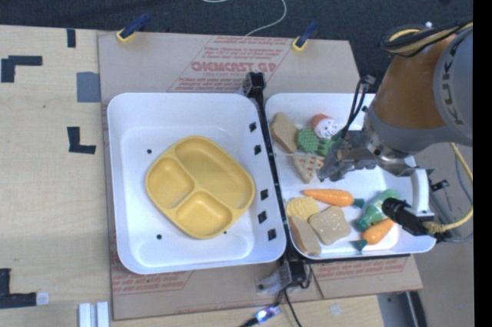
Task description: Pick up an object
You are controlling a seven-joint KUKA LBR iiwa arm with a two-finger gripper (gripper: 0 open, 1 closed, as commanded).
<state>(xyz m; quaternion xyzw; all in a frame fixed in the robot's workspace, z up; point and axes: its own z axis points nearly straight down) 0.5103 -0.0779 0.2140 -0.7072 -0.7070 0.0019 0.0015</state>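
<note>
End effector (332,166) low in right bin (400,250) over toy food, finger state unclear, yellow tray (200,185) in left bin (127,164)

Bright, even overhead light; soft shadows, mild blur throughout.

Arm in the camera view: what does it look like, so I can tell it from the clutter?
A bulky grey arm with a broad orange band above the wrist, black cables running down it, ending in a dark gripper.
</note>
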